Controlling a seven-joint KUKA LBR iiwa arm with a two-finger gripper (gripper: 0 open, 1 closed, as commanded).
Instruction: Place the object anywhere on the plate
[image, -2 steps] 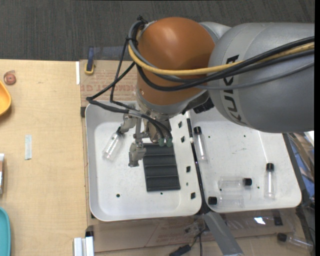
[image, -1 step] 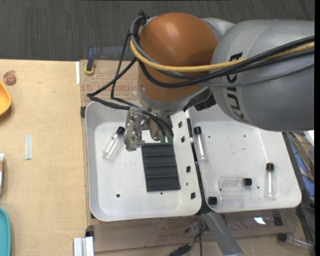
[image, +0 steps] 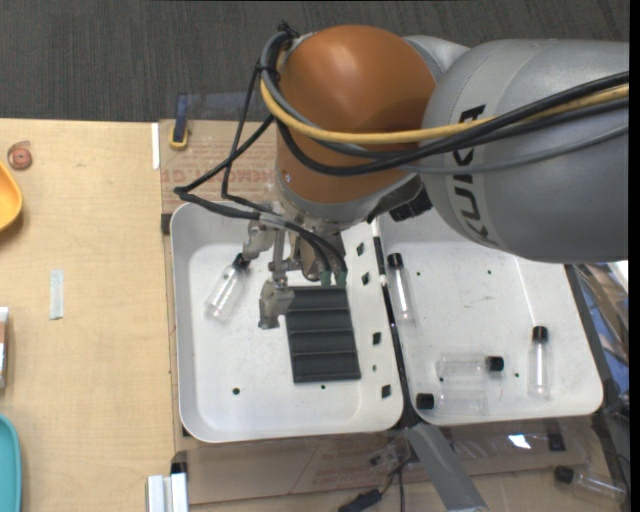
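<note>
A black ribbed rectangular plate (image: 323, 338) lies flat in the left bin (image: 200, 400), toward its right side. A clear vial with a black cap (image: 224, 287) lies on the bin floor to the plate's left, tilted, cap end up and to the right. My gripper (image: 271, 303) hangs low over the left bin, between the vial and the plate's upper left corner. The big orange and grey wrist covers the gripper's upper part. I see nothing held in it.
The right bin (image: 580, 400) holds several clear black-capped vials: one (image: 398, 287) by the dividing wall, one (image: 540, 360) at the right, one (image: 466, 371) near the front. The wooden bench (image: 90, 300) lies left of the bins.
</note>
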